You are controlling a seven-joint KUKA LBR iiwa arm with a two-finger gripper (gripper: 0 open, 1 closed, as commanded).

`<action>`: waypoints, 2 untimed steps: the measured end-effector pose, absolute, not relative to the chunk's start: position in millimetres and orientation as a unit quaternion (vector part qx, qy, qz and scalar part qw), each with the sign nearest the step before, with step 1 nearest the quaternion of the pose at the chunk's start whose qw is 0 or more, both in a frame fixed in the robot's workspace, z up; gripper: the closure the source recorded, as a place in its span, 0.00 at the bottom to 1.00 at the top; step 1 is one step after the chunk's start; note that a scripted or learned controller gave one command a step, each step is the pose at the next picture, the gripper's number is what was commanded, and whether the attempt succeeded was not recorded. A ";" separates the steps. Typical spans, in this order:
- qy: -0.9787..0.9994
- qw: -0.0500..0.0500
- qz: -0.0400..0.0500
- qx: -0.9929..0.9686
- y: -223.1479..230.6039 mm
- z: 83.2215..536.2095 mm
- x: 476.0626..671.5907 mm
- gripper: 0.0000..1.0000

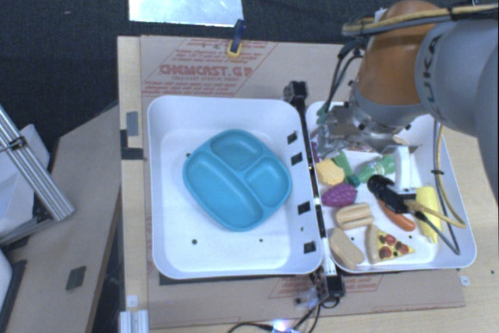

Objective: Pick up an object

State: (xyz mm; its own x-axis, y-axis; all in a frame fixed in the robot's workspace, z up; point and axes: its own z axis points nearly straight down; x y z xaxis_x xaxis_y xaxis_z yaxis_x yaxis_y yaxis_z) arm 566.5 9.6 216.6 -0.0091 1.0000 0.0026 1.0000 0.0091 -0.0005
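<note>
**Arm bent low from the right**

The grey arm [460, 66] comes in from the right, its orange band [394, 58] bulging above the wrist. The wrist tips downward, and the gripper [331, 138] hangs low, pointing down and left, its metal parts blurred.

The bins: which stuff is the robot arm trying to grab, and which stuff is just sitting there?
For the job:
gripper, low over the right bin
toy food there: purple piece, hot dog bun, pizza slice, carrot, yellow piece

Just lying about:
blue divided plate in the left bin
cardboard sheet under the bins
</note>
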 end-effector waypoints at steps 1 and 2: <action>-0.711 0.000 -0.002 -0.704 63.0 221.7 563.0 1.00; -0.707 0.000 -0.001 -0.707 49.1 230.0 558.1 1.00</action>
State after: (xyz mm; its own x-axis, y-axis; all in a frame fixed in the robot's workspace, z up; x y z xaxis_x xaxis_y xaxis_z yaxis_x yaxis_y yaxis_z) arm 558.1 49.1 230.0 -0.0010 1.0000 0.0008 1.0000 0.0010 0.0021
